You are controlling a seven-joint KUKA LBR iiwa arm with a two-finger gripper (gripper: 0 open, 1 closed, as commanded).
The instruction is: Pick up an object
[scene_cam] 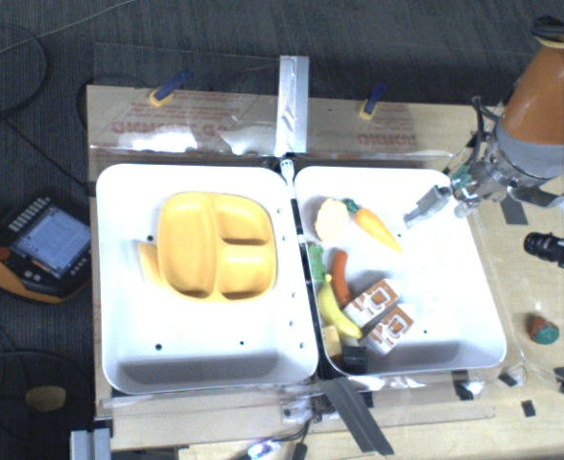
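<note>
Toy foods lie in the right bin [455,286]. An orange carrot [376,226] with a green top rests beside a pale round piece [332,220] at the bin's back left. In front of them are a red-orange sausage shape [340,266], a yellow banana [332,312], a green strip [316,262], two brown-and-white boxes [371,302] [389,327] and a small black item [354,357]. My gripper [421,209] hangs over the bin's back right part, just right of the carrot's tip, tilted down to the left. Nothing is seen held in it.
The left bin [119,286] holds a yellow divided plate [215,245]. A metal divider [293,94] stands behind where the bins meet. Outside the bench at left lies an orange-edged handset [42,247]. Small items [543,331] sit on the bench at right.
</note>
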